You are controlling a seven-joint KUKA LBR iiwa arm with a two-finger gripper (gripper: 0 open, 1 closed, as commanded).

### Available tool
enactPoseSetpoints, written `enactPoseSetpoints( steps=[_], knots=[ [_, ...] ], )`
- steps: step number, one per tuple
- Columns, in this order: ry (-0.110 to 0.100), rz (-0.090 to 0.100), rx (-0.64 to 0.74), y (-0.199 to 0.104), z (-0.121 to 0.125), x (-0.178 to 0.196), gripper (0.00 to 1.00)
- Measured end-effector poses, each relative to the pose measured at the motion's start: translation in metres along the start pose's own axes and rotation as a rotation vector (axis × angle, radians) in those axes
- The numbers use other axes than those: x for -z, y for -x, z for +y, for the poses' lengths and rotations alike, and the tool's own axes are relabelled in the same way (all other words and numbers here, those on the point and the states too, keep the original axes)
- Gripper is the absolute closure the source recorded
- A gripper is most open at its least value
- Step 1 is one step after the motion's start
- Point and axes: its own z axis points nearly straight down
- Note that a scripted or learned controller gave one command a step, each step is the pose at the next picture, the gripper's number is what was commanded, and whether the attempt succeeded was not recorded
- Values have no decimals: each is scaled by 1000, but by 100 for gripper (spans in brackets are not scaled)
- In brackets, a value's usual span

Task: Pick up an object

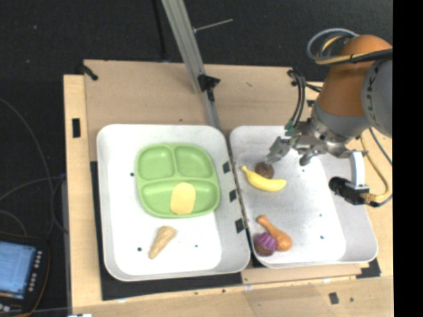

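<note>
My gripper [291, 155] hangs over the upper middle of the right bin [350, 240], open, with nothing between its fingers. Just below and left of it lies a yellow banana [266, 181], with a small brown round thing [264, 170] touching the banana's upper side. The left fingertip [276, 152] is a little above and right of the brown thing, apart from it. Near the bin's front left lie an orange carrot-like piece [277, 234] and a purple piece [265, 244], touching each other.
The left bin [115, 243] holds a green divided plate [165, 167] with a yellow piece [183, 198] in its front compartment, and a tan cone [161, 241] near the front. A metal pole [188, 45] slants up behind the bins.
</note>
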Motion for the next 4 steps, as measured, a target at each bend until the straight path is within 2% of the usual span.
enactPoseSetpoints(
  steps=[1, 2, 3, 4],
  knots=[
    [0, 0, -1, 0, 0, 0, 0],
    [-5, -2, -4, 5, 0, -63, 0],
    [-4, -2, -5, 6, -1, -105, 0],
    [2, -1, -12, 7, 1, -91, 100]
  ],
)
